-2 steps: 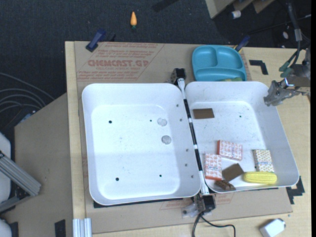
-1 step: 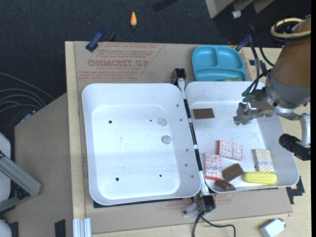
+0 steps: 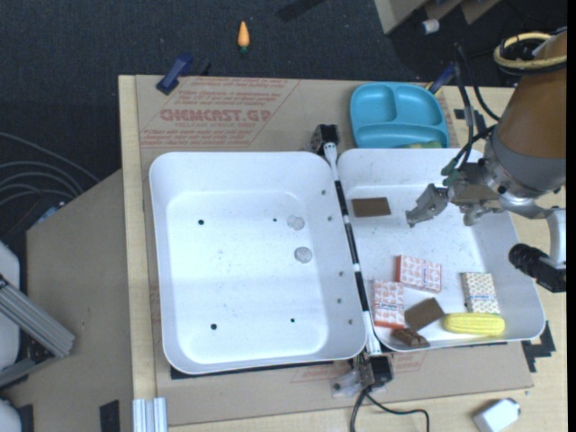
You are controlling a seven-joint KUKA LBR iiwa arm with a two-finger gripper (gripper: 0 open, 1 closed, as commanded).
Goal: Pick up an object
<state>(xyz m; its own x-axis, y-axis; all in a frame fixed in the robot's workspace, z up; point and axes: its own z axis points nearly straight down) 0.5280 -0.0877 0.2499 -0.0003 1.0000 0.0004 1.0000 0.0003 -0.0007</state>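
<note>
The flat brown rectangular block (image 3: 370, 207) lies alone near the right white plastic bin's (image 3: 526, 288) upper-left corner, the easiest target. The end effector (image 3: 423, 209) hovers just beside it, fingers spread and empty; it should centre over the block before descending.

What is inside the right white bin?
The right bin holds a brown block, three patterned packets, a second brown piece, a yellow banana. The end effector covers some floor.
</note>
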